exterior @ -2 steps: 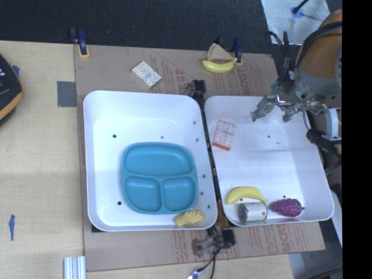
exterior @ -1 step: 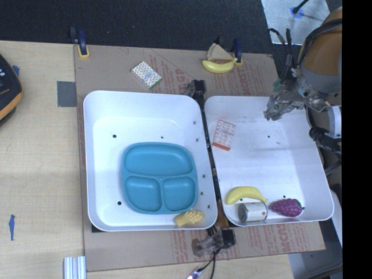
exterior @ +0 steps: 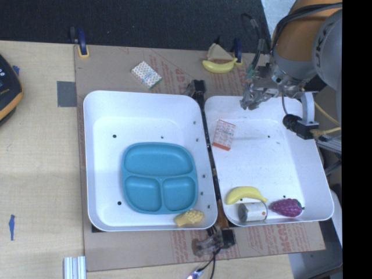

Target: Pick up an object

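My gripper point(exterior: 251, 102) hangs at the upper right of the frame, over the far rim of the right bin point(exterior: 302, 156), and its dark metal tips are too small and tangled with cables for me to tell how they stand; nothing shows between them. The right bin is smooth white plastic with rounded corners. In it, near its left wall, lies a flat paper packet point(exterior: 224, 134) printed in red. Along its near edge sit a curved yellow banana point(exterior: 244, 193), a short grey can point(exterior: 253, 211) on its side touching the banana, and a knobbly purple bunch of grapes point(exterior: 286, 207) just beside the can. The left bin point(exterior: 104, 127) holds a glossy blue divided plate point(exterior: 158, 176) with three compartments, and a bumpy yellow corn cob point(exterior: 189, 217) lies at its near rim. On the brown cardboard beyond the bins rest a second banana point(exterior: 218, 65) and a small patterned square packet point(exterior: 146, 74).
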Robot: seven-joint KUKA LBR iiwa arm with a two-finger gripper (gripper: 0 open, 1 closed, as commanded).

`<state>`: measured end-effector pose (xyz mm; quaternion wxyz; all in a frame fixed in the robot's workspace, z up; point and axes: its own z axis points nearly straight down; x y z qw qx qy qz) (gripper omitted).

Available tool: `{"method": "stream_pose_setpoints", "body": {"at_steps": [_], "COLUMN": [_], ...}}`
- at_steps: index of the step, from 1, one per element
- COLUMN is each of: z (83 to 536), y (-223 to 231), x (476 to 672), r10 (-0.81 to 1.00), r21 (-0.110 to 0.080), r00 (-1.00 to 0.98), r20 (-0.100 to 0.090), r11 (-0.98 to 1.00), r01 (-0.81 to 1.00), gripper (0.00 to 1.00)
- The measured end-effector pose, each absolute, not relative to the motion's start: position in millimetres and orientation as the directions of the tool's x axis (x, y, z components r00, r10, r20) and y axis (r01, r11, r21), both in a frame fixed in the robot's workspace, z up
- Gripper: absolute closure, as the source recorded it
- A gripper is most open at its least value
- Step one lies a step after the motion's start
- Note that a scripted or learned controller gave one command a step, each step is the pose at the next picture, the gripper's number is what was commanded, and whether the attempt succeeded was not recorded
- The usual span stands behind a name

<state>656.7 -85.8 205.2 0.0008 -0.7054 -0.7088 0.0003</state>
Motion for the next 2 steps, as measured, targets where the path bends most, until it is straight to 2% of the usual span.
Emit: {"method": "stream_pose_setpoints", "body": {"at_steps": [1,2], "z": [204.9,135.1], "y": [-86.5,-102.3], "x": [656.4,653.7], "r10": [1.000,1.000], "r21": [-0.002,-0.005], "r00": [-0.005,-0.003], "r20": [0.000,-0.001], "r11": [0.005,0.003], "r01": [1.000,1.000], "gripper": [0.00,0.00]}}
